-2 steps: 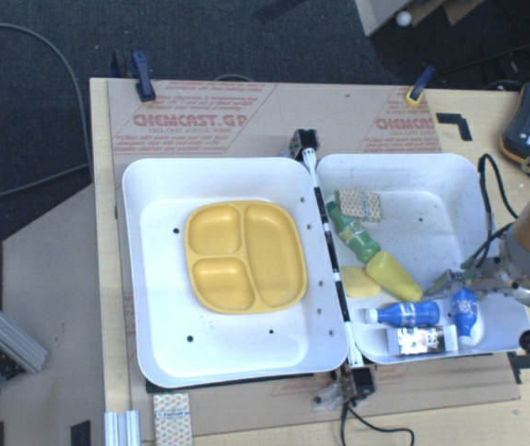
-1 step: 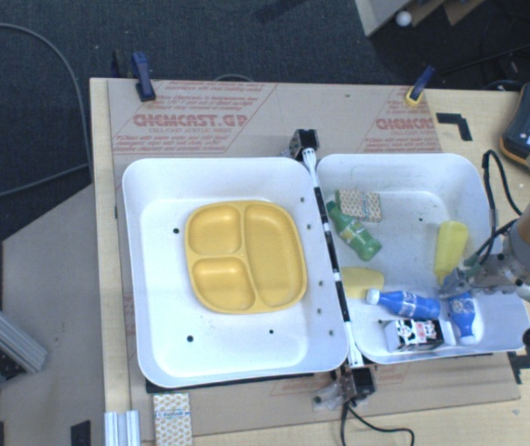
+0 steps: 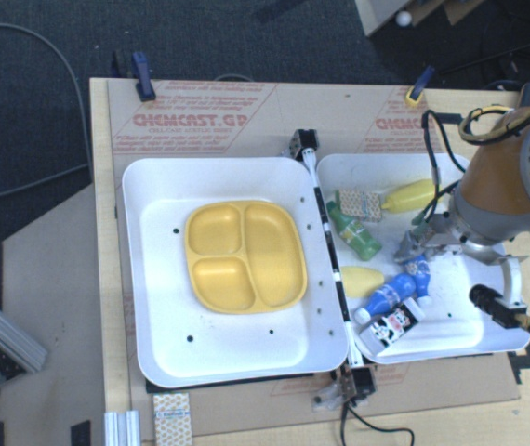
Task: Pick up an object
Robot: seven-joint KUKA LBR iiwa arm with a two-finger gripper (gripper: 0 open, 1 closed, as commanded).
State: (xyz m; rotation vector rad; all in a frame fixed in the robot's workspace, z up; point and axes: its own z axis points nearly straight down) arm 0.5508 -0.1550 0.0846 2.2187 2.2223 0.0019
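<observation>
A: Where does the gripper [image 3: 417, 246] sit?
B: Low in the right bin [image 3: 451, 334], just above the blue bottle [image 3: 393, 295]; whether its pincer is apart or together cannot be told.
A: And the left bin [image 3: 153, 249]?
B: It bears a yellow divided plate [image 3: 245, 255].

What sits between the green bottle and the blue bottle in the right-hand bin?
In the camera view, a pale yellow piece lies between the green bottle and the blue bottle.
</observation>
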